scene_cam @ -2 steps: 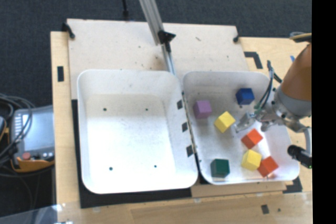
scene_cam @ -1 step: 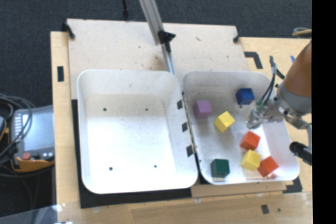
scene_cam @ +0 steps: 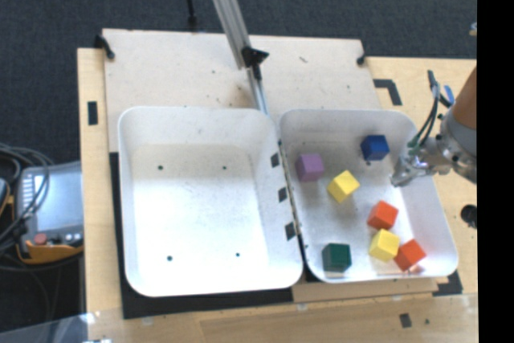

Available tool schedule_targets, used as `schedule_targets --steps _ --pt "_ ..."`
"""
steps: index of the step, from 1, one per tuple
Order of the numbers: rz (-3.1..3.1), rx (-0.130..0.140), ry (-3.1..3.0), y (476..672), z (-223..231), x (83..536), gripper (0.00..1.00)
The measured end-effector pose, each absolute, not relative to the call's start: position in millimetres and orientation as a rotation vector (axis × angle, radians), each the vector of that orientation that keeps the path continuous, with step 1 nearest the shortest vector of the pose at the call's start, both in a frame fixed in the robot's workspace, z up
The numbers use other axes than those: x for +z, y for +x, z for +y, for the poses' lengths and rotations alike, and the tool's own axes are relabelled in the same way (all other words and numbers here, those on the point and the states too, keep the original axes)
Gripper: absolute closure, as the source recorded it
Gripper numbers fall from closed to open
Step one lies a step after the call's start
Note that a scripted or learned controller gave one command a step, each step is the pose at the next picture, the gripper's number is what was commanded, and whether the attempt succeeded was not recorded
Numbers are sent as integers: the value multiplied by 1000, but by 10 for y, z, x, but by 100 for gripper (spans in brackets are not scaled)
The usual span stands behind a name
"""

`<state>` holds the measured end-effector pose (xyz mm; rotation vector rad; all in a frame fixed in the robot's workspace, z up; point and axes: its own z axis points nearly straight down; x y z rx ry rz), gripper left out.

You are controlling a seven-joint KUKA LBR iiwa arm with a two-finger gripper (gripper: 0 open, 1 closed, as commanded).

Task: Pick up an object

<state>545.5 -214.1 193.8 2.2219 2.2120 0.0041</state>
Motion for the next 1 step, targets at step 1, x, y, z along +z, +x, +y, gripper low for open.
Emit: schedule_targets --steps 1 --pt "2218 6 2211 5491 -2145 2587 100"
